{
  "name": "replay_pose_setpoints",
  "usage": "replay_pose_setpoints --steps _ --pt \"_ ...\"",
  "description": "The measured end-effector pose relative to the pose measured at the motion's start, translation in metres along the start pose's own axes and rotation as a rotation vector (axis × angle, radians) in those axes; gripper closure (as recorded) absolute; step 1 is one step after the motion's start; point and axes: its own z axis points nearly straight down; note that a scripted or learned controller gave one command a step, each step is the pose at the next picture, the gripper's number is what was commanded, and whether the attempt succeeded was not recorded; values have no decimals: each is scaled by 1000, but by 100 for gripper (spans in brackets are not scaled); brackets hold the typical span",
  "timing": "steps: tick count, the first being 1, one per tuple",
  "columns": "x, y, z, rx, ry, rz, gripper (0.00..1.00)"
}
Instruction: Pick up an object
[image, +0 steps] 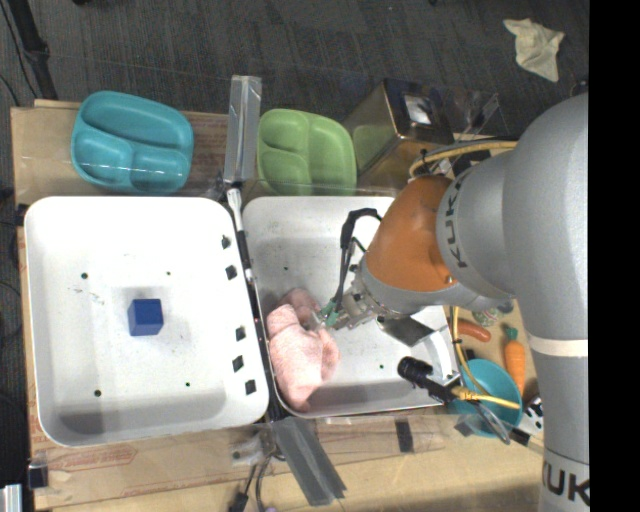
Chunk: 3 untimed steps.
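A pink soft object (298, 350), like a crumpled cloth or plush, lies in the right bin (300, 225) near its left wall and front edge. My gripper (331, 316) hangs under the orange wrist band, right at the pink object's upper right edge. A small blue cube (146, 316) sits in the left bin (120, 400), left of its middle. The arm's body hides much of the right bin's right half.
Behind the bins rest a teal tray (132, 140) and a green tray (305, 150). A carrot (515, 366), a blue bowl (490, 390) and small toys lie right of the right bin. A metal divider (245, 290) runs between the bins.
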Motion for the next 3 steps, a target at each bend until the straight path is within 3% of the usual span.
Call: replay_pose_setpoints --steps 1,2,3 --pt "0 0 0 0 -1 0 0" --pt "7 19 10 1 0 -37 0" --pt "7 20 0 -1 -1 -41 100"
